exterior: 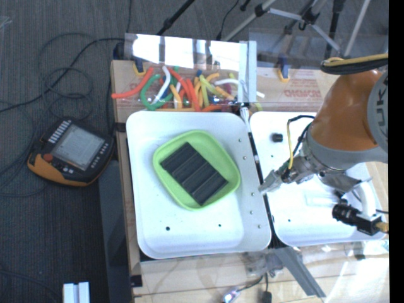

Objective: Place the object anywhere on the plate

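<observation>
Honestly, no readable labels; dark ridged block point(193, 169) sits on the green plate point(165, 154), gripper point(270, 183) at the bin edge, grip unclear.

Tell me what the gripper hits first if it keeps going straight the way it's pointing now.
The gripper points left, toward the ridge where the two white bins meet. It would likely meet the left bin's right rim first, then the green plate beyond; its height above the rim is unclear.

A robotics lab: teach pendant point(71, 152) on carpet, tripod legs point(297, 11), cables.
</observation>
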Controlling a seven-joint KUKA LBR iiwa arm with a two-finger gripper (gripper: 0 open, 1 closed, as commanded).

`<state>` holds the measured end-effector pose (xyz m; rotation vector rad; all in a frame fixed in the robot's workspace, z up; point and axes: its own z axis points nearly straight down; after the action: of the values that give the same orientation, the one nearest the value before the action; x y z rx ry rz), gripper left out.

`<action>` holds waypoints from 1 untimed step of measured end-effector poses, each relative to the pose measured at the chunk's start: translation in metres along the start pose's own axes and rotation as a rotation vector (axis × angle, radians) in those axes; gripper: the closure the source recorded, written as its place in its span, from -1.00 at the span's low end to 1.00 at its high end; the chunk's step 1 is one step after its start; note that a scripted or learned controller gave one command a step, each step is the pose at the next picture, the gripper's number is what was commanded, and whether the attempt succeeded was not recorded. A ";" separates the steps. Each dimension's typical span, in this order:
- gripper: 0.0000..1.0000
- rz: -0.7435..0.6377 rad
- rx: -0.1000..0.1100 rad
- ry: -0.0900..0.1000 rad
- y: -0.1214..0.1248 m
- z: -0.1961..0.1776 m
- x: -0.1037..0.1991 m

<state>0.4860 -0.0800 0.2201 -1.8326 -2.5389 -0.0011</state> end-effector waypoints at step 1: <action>1.00 0.000 0.001 0.001 0.001 -0.008 0.000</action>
<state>0.4866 -0.0798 0.2285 -1.8321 -2.5378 -0.0012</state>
